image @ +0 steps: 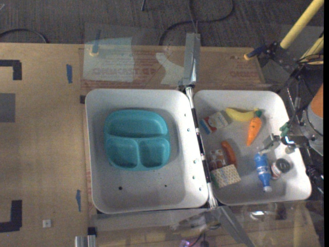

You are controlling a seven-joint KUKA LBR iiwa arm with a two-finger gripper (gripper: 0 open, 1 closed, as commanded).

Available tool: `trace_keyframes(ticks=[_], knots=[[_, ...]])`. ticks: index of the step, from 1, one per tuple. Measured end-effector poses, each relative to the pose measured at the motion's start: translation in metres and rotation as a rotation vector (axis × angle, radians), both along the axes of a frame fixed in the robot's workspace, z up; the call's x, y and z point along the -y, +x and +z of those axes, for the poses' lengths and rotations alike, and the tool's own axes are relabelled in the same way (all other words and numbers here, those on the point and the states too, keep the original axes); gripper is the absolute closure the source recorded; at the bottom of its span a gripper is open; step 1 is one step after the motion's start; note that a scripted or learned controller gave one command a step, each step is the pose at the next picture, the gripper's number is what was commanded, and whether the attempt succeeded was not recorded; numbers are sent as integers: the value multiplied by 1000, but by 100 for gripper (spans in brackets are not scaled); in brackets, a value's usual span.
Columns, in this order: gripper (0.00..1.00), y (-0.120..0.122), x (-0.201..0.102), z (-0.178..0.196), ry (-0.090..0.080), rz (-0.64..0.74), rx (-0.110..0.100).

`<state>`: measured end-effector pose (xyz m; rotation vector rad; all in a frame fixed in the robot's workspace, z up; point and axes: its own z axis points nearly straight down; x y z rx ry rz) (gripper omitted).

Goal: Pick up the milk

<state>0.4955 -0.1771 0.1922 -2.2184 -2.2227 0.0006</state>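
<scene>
Divided tray [137, 145] in left bin [97, 189], milk [216, 121] in right bin [295, 192], left of banana [239, 114]

The wooden bench [41, 153] carries two white bins, the left bin [97, 189] at centre and the right bin [295, 187] at right.

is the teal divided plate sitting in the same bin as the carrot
No. The teal plate lies in the left bin, while the carrot lies in the right bin.

Arm [314, 122] cut off at right edge; gripper [281, 140] too small and blurred to read.
</scene>
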Motion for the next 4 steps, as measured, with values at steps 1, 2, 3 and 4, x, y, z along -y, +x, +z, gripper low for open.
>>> trace_keyframes(ticks=[1,2,3,4], knots=[[0,-16,48,9,-2,52,4],[0,54,39,-97,6,18,7],[0,24,47,155,-3,-35,4],[100,26,45,166,-6,-30,7]])
